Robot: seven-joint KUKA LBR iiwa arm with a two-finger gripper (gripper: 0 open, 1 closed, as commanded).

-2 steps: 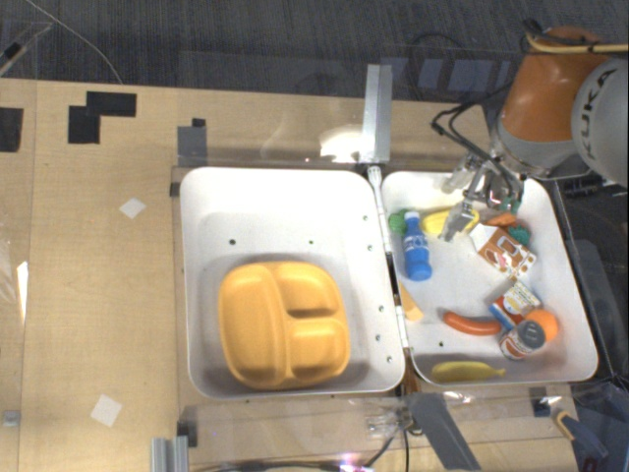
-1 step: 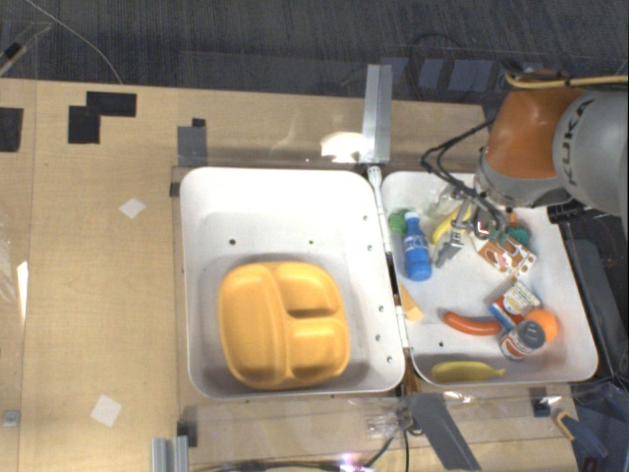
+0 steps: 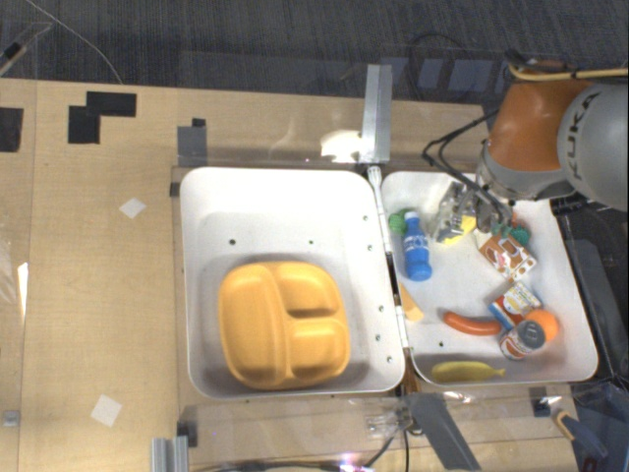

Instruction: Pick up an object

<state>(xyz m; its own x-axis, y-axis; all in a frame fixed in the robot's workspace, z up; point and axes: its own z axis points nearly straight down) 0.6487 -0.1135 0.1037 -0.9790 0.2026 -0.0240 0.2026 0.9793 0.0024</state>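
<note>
- The table is pale wood and carries two shallow white bins side by side.
- The left bin holds one yellow divided tray, lying flat toward the near side.
- The right bin holds the small things to be picked.
- The arm reaches in from the right, its orange band above the wrist, and its end effector hangs low over the far part of the right bin.
- How wide the end effector stands I cannot tell; its tip is a blur of grey metal among the clutter.
- A small yellow piece shows just at the tip, touching or nearly so; a grip on it cannot be made out.
- A blue bottle lies just left of the tip, with a green piece at its far end.
- A red-and-white packet lies just right of the tip.
- A red sausage lies nearer the front, apart from the tip.
- An orange ball and a small can sit by the right wall.
- A banana lies along the near wall.
</note>
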